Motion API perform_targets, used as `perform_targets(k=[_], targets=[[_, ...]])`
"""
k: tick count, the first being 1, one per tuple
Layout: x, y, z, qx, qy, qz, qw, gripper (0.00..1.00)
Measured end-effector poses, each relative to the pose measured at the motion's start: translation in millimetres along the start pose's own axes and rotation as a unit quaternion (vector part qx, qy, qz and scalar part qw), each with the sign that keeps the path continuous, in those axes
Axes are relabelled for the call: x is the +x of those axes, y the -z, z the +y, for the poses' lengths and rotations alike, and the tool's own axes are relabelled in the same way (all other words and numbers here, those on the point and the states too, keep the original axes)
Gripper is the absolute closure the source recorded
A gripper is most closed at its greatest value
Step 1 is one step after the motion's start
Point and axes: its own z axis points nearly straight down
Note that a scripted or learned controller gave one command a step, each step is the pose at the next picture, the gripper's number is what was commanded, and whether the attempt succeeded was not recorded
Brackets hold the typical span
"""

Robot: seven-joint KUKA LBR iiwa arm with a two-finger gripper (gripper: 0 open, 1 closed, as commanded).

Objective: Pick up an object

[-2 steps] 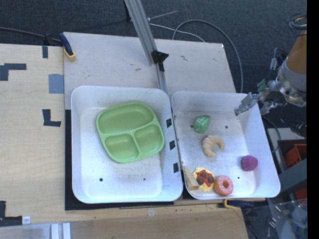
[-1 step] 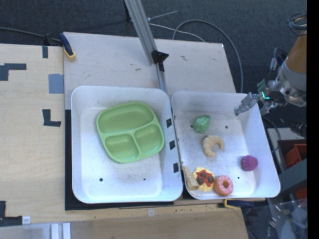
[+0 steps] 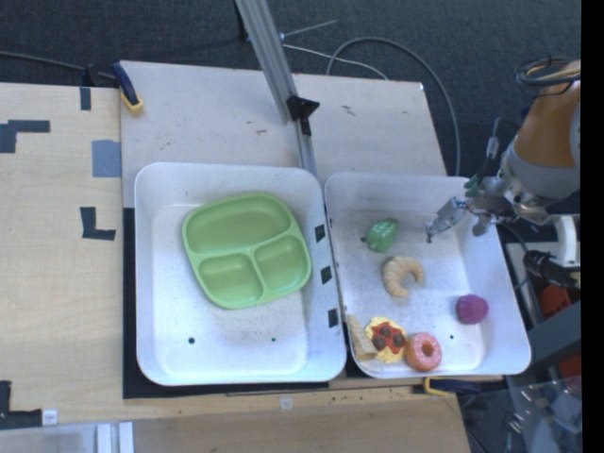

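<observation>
- Starting at the left, a wooden bench (image 3: 47,281) carries a few dark tape marks, and a blue and yellow clamp (image 3: 126,87) sits at its far edge.
- Next comes the left bin (image 3: 156,347), which holds a green plate (image 3: 247,248) with three sections, lying flat near the bin's middle.
- A grey metal rail (image 3: 269,50) slants down from the top and ends at the far rim where the two bins meet.
- Beside it, the right bin (image 3: 500,338) holds the small toy foods.
- A green lump (image 3: 382,235) lies toward the far left part of this bin.
- A tan croissant (image 3: 403,276) lies just in front of it, close but apart.
- A pizza slice (image 3: 381,338) rests at the near edge, touching a pink doughnut (image 3: 423,351) on its right.
- A purple ball (image 3: 472,308) sits alone near the right wall.
- At the far right, the gripper (image 3: 442,223) hangs over the bin's far right part, pointing left and down; its fingers look close together with nothing between them, though they are too small to be sure.
</observation>
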Motion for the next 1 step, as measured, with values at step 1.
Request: perform_targets(k=[1], targets=[[3.7,-64.8,0.9,0.001,0.0,0.0,1.0,0.0]])
